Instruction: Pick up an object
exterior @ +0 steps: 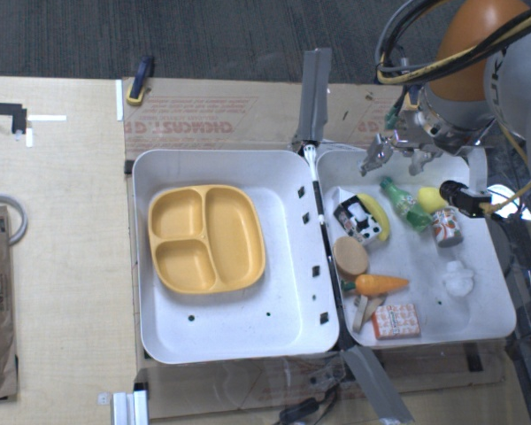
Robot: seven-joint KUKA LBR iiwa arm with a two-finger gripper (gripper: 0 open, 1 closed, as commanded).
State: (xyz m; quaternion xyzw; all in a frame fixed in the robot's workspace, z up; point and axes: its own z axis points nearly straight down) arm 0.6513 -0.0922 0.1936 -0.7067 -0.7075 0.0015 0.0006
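My gripper [398,151] hangs in the upper right of the frame, over the top edge of the right bin [487,321], and nothing sits between its fingers. They look spread apart, with bare bin floor showing beneath them.

The worry is crowding. The things in this bin lie packed toward its left and upper parts: a green bottle [404,204] lies on a slant just below my gripper, with a yellow lemon-like piece [432,198] and a small red-and-white can [446,227] close beside it. If I come straight down, I judge one finger could land on the bottle's rounded side and roll it away, or wedge between bottle and can and close on neither. The bin's upper wall is also near, so a finger might catch on it.

To the left, a banana [377,216] touches a black-and-white dotted block [356,220]; a grip there could nudge both and hold neither. Lower down lie a tan round disc [350,257], a carrot [380,283] and a red-and-white box [396,320], all flat and low, so I may scrape the floor and slip off. A pale clear lump [458,280] sits apart at the right; I cannot tell what it is.

The bottle is my nearest target, just below and slightly right of the gripper. The left bin [159,326] carries a yellow divided plate [207,237], well apart from me.
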